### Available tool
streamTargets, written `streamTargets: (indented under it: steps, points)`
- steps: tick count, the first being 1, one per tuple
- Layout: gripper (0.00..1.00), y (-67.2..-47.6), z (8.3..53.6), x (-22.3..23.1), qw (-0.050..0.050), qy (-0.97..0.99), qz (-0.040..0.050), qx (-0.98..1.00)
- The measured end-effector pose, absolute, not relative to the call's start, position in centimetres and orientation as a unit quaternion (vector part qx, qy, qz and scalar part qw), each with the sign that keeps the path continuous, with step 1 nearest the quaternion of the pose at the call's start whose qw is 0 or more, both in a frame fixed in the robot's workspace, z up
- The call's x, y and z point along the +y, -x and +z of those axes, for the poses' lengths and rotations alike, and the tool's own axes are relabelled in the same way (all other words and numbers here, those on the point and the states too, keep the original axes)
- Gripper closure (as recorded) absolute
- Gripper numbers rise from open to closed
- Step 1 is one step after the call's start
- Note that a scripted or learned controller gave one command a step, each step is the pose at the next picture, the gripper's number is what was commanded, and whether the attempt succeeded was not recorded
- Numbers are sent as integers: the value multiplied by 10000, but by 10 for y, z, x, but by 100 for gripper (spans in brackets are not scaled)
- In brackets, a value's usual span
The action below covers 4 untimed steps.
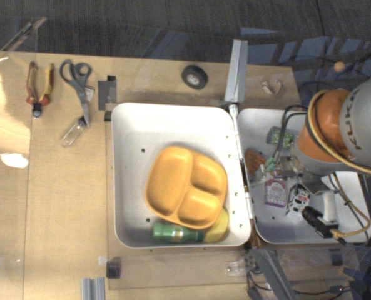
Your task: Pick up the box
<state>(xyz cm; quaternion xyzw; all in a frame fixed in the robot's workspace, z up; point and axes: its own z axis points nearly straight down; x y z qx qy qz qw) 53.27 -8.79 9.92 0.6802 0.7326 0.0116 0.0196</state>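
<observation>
Down in the right bin, the gripper hangs just above a small purple-and-white box; whether its jaws are spread or closed, I cannot tell.

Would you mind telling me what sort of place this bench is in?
Probably a robotics lab or workshop. A wooden bench bears two white bins, an industrial arm reaches over the right one, and pliers, scissors and a tape roll lie along the back.

Arm reaches in from right, wrist bent down.
</observation>
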Motion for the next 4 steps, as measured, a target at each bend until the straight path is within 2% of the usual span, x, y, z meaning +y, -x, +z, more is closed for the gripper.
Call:
streamTargets:
  steps: [1,2,3,4]
  points:
    - [100,-535,111,-87,206,-6795,141,7333]
    - [100,-531,250,-59,38,-6152,25,7883]
    - [0,-531,250,-59,35,-6151,23,7884]
    - [0,-530,96,-101,31,-6254,21,7803]
